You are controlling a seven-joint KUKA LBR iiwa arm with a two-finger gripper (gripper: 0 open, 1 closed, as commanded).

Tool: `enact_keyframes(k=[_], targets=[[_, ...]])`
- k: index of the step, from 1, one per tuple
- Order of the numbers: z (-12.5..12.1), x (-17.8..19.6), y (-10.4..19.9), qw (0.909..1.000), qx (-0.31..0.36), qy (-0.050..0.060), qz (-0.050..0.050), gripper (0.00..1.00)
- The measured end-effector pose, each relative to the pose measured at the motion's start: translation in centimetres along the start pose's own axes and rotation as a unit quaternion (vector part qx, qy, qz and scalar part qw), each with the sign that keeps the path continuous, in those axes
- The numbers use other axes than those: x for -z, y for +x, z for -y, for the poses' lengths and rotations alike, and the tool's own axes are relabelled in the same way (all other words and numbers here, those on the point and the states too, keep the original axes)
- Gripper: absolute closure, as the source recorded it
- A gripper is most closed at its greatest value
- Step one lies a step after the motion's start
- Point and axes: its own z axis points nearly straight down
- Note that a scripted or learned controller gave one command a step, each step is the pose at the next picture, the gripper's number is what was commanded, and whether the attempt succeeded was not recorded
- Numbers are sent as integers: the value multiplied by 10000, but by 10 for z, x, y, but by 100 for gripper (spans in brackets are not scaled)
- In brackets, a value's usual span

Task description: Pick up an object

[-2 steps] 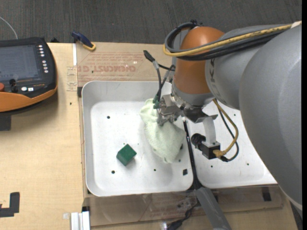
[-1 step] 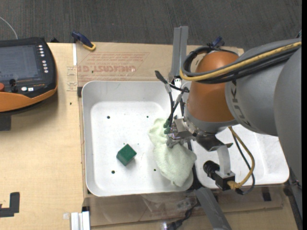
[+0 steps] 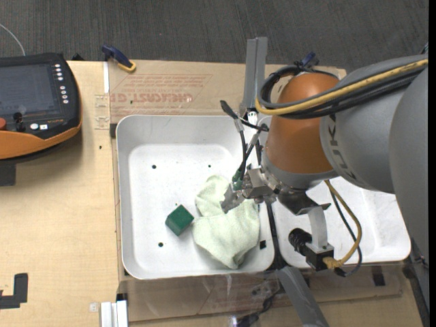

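Looming largest and closest to the lens, the grey arm (image 3: 381, 125) sweeps in from the right, its orange band (image 3: 300, 125) sitting above the wrist and a yellow and black cable bundle (image 3: 340, 87) arching over it. Below the wrist the gripper (image 3: 235, 197) reaches down into the left bin (image 3: 129, 182), its tip pressed into the upper part of a crumpled pale green cloth (image 3: 228, 227); the folds and the wrist hardware hide how it stands, so I cannot tell whether it has the cloth. That cloth lies in the bin's lower right area, bunched against the right wall and reaching almost to the near rim. Just to its left, close beside it though whether touching is unclear, sits a small dark green block (image 3: 180, 219) on the white floor of the bin. The right bin (image 3: 381, 237) is mostly covered by the arm, with a strip of its white floor showing beneath the cables. Farther back, a brown cardboard sheet (image 3: 163, 90) lies behind the left bin, and at the far left of the bench rests an orange-edged control pendant (image 3: 34, 101) with a dark screen.
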Motion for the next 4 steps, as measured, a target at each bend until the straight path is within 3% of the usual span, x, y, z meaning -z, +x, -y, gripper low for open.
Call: enact_keyframes(k=[1,2,3,4], targets=[[-8,-42,52,9922,1249,2,-1,0],[-74,-101,54,9822,1867,-184,4,0],[-117,-118,71,9347,3553,-26,7,0],[-118,-109,70,9352,3540,-32,15,100]])
